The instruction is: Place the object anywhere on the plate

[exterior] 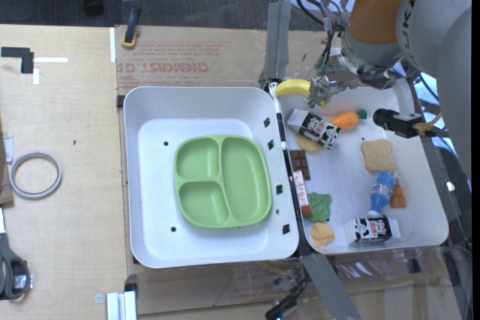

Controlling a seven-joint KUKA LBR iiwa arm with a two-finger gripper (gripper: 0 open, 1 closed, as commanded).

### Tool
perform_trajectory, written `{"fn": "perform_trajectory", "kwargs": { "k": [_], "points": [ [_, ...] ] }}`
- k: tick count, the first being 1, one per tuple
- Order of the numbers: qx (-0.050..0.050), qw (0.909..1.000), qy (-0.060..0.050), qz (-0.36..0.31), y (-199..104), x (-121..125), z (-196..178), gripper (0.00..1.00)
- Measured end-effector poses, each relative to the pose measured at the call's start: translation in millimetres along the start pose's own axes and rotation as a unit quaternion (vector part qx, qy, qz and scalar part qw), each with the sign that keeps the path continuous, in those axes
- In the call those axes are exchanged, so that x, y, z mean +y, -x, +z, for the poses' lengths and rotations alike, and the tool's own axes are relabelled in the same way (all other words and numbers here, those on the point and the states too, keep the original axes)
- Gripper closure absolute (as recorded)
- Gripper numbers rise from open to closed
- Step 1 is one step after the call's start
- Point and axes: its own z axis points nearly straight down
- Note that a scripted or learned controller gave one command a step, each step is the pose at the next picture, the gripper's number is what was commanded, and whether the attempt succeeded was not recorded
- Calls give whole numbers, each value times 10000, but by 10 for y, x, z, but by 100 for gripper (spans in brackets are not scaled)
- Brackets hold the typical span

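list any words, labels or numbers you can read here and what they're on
Cardboard sheet behind the left bin: red printed lettering, seen reversed and upside down, too blurred to read for sure.
Cow-patterned carton in the right bin: print too small to read.
Second cow-patterned carton: print too small to read.
Blue bottle: no label legible.
Green plate: no text.

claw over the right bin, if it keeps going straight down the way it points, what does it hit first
Most likely the banana, which lies right under and beside the claw at the back left corner of the right bin. Depth is hard to judge from this slant, so it could instead meet bare bin floor next to it.
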Motion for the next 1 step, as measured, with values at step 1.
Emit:
{"fn": "perform_trajectory", "kwargs": {
  "k": [1],
  "points": [
    [8,9824,10,-1867,-587,-389,-4,100]
  ]
}}
